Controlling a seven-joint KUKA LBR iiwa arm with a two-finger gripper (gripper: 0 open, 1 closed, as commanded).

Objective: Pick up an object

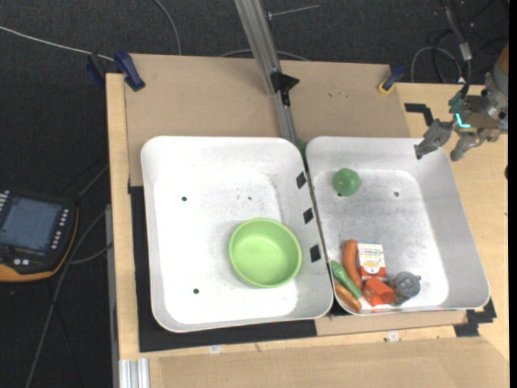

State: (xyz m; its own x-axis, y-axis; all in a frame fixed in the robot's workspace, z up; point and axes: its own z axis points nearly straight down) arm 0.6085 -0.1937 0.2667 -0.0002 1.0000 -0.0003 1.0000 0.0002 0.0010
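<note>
The gripper (pixel 447 141) hangs at the far right, over the upper right rim of the right bin (pixel 452 208); its two dark fingers are spread open with nothing between them. A small green ball-like fruit (pixel 346 181) lies in the upper left of that bin, well left of the gripper. At the bin's near edge sit a carrot (pixel 350 259), a small white and orange carton (pixel 371 257), a red object (pixel 376 290) and a grey round piece (pixel 405 283), bunched together.
A light green bowl (pixel 265 252) stands in the lower right of the left bin (pixel 178 217). A metal pole (pixel 262 47) slants down to the gap between the bins. Blue clamps (pixel 129 71) hold the board's far corners. A handheld pendant (pixel 32 233) lies off the bench at left.
</note>
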